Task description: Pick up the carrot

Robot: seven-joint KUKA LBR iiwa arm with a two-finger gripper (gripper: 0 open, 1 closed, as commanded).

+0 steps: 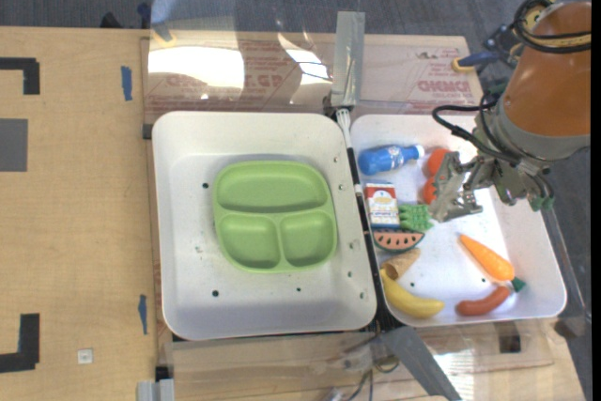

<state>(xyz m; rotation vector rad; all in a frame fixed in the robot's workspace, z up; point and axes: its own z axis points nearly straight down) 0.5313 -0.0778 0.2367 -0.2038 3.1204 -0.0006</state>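
Camera view: the gripper (pixel 453 194) hangs over the upper middle of the right bin (pixel 549 251), fingers spread apart with nothing seen between them. A red item (pixel 435 166) lies just beside the fingers on the left, a blue bottle (pixel 387 157) beyond it. The carrot (pixel 487 258) lies apart from the gripper, lower right in the same bin, tilted. A red sausage (pixel 484 301) and banana (pixel 409 296) lie near the front wall. The left bin (pixel 178 230) holds a green divided tray (pixel 274 213).
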